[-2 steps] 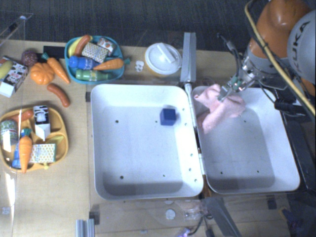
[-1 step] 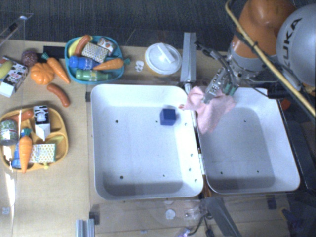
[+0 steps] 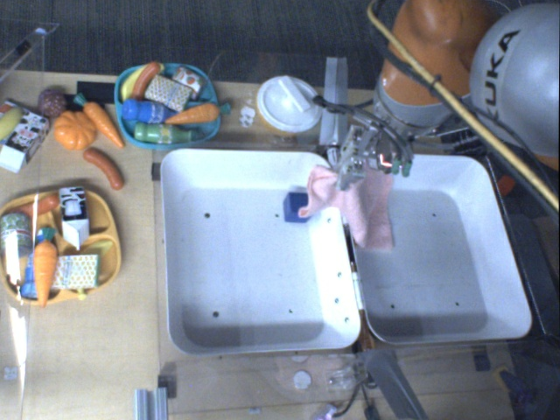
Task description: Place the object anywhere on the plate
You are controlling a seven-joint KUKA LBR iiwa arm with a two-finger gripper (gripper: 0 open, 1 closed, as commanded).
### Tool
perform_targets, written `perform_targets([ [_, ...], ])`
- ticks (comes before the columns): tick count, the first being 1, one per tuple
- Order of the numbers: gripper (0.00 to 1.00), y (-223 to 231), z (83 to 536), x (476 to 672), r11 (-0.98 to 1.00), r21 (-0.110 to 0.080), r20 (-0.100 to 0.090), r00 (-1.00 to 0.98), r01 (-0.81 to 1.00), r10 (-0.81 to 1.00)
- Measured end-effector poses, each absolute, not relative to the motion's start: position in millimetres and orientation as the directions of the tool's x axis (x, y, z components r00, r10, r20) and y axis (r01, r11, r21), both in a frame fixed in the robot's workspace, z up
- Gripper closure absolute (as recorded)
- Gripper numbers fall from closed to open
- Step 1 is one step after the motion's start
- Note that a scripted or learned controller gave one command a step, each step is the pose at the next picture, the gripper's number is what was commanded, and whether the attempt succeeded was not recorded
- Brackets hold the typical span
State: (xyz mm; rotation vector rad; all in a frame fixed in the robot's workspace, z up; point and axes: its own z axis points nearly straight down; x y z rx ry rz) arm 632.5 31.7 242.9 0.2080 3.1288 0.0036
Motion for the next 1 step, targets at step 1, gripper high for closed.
perform_targets([
  [1,1.00,81.0,239.5,637.5,1.000,0.002,-0.008,-1.000,-0.004,-0.004],
])
